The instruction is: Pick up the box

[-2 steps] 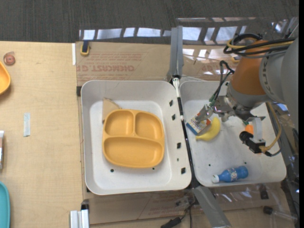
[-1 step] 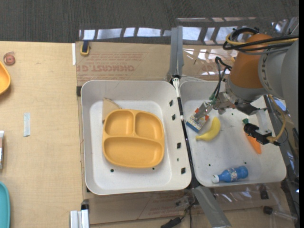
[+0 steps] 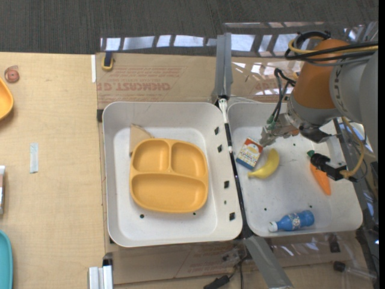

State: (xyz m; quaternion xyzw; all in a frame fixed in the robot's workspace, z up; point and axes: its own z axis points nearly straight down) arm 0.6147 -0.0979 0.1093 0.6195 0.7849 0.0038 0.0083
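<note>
The left bin [image 3: 114, 179] carries a yellow divided plate [image 3: 169, 175] at its centre, with a tan cardboard flap [image 3: 139, 136] poking out at the plate's 10 o'clock. The right bin [image 3: 343, 218] sits just beside it. The arm [image 3: 337, 83] comes in from 2 o'clock, its orange band above the wrist, and its gripper [image 3: 269, 132] hangs low over the right bin's upper left part; how far the jaws stand apart cannot be told, and nothing is seen between them.

The box [image 3: 249, 153] lies in the right bin near its left wall, at the gripper's 7 o'clock and close under it. A banana [image 3: 266, 165] touches the box at its 4 o'clock side. A carrot [image 3: 321, 174] lies at 3 o'clock, well apart, and a blue bottle [image 3: 293, 221] lies at 5 o'clock near the front wall.

The box is small, white and blue with a red-orange patch on its face. Its long axis runs roughly from 1 o'clock to 7 o'clock.
</note>
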